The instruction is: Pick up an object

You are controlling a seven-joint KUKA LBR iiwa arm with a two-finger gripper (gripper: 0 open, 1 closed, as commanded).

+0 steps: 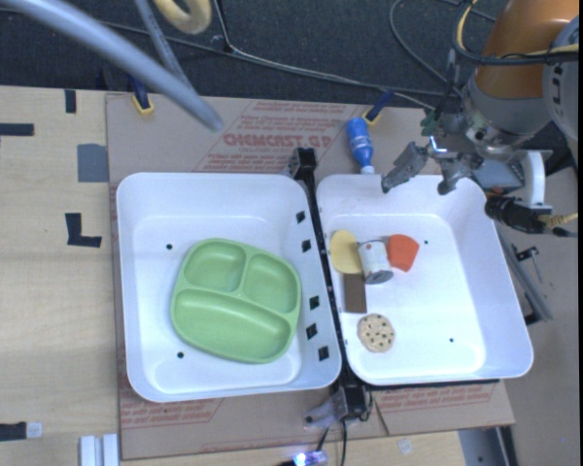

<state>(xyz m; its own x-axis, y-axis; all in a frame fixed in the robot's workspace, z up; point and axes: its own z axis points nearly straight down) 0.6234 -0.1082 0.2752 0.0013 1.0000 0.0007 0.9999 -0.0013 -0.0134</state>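
In the right bin (466, 299) lie a yellow round piece (344, 250), a small silver can (375, 261), an orange piece (403, 251), a brown bar (355, 294) and a cookie (376, 333). They cluster in the bin's left half. My gripper (424, 173) hangs above the bin's far edge, up and to the right of the can. Its two fingers (398, 173) are spread apart with nothing between them.
The left bin (146, 260) holds a green divided plate (237, 301). A blue bottle (360, 144) lies on the cardboard just behind the right bin. Black clips run along the divider between the bins. Cables hang behind the arm at the top right.
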